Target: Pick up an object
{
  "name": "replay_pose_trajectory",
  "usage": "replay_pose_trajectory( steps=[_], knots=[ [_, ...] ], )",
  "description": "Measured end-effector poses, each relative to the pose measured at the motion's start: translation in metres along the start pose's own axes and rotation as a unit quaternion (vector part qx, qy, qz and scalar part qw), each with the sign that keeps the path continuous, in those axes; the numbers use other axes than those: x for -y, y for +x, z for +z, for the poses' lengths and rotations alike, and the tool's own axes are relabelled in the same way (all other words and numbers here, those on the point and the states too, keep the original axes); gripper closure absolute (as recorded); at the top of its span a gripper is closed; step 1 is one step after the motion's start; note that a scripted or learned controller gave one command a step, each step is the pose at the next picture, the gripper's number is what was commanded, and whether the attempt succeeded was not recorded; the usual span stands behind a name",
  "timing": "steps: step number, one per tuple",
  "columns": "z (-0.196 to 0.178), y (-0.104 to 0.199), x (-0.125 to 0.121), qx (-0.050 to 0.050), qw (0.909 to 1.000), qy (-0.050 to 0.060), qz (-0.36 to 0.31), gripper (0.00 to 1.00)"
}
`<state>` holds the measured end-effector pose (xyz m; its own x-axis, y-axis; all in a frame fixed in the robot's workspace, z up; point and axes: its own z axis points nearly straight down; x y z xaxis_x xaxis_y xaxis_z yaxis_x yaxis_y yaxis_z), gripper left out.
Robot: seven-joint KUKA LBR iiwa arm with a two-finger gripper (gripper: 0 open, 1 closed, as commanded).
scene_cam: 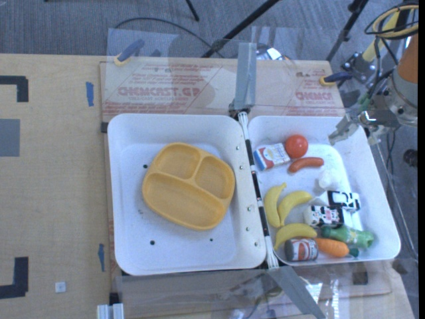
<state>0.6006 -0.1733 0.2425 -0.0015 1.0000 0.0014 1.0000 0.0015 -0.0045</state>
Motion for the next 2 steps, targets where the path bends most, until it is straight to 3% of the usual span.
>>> replay_pose_trajectory(
  steps=[1, 2],
  knots=[
    [0.139, -0.024, 0.071, 0.0, 0.9996, -0.001, 0.029, 0.0],
    [0.128, -0.026, 0.07, 0.002, 0.9995, -0.005, 0.031, 1.0]
  ],
)
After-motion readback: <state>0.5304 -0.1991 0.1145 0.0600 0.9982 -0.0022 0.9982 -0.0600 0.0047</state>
